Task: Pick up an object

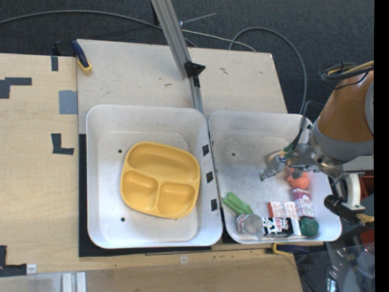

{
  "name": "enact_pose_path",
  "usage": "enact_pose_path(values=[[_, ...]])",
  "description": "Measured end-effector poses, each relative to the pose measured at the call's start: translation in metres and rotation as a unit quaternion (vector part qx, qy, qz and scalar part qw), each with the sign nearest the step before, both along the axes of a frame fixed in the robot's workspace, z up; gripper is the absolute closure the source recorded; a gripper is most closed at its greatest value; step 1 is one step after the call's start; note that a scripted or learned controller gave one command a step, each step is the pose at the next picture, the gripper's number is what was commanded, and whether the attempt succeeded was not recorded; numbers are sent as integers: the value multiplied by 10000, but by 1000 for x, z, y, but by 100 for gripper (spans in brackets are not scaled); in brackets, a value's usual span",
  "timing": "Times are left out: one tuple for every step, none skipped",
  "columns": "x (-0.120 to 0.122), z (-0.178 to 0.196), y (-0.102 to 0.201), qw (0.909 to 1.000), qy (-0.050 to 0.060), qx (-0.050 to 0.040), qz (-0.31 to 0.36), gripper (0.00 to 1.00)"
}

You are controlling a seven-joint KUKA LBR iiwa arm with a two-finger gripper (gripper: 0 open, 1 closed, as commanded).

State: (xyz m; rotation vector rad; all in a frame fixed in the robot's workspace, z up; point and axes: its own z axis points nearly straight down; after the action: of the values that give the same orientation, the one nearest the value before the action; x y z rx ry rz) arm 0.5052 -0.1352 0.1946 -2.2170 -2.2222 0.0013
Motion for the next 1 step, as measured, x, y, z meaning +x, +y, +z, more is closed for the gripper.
enact_pose_path(values=[[0, 0, 0, 10000, -1, 0, -2, 0]])
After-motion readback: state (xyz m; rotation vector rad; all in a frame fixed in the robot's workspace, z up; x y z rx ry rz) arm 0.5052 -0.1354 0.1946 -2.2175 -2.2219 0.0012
